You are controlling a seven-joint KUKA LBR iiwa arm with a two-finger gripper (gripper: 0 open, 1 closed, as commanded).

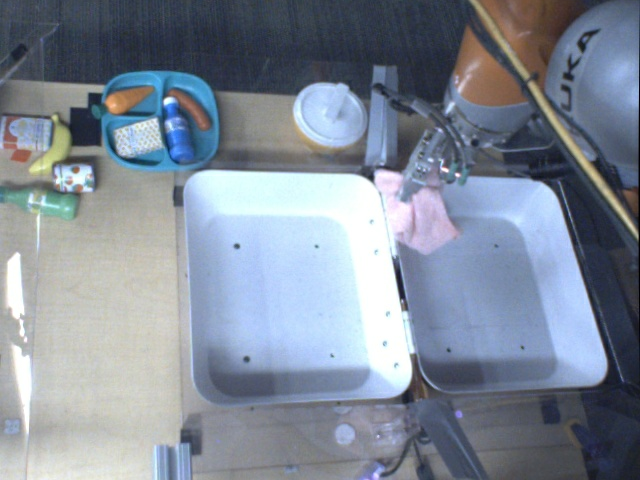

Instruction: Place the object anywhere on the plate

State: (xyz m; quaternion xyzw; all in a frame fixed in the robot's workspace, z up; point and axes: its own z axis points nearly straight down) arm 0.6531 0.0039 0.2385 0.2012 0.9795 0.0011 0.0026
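arm (540,48) is reaching in over the far edge of the right bin (520,358), which is serving as landmark here. left bin (290,368) is lying just beside it, their rims touching. blue plate (205,98) is sitting well beyond the left bin's far corner, away from the right bin, carrying toy food. pink cloth (425,218) is draping at the right bin's far left corner, hanging from the gripper (412,183), whose fingers are pinching its upper edge; judged a lift for carrying toward the plate, still well apart.
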